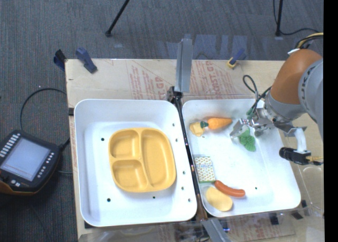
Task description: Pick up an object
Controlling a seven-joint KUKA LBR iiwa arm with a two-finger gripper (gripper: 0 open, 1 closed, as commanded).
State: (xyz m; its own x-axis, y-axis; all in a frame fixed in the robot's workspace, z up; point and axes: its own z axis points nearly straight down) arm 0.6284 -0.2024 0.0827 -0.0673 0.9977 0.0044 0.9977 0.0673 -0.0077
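Claw (242, 129) low in right white bin (274, 183), touching green leafy plastic toy (247, 141); grip state unclear. Nothing lifted; pickup pending.

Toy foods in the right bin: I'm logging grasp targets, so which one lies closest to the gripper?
The green leafy toy vegetable, right beside the gripper. The orange toy carrot sits further left; the red toy sausage lies near the bin's front edge.

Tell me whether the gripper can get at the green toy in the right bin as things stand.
Probably yes. The gripper hangs right over the green toy, nothing lies on it, and the carrot sits apart to its left.
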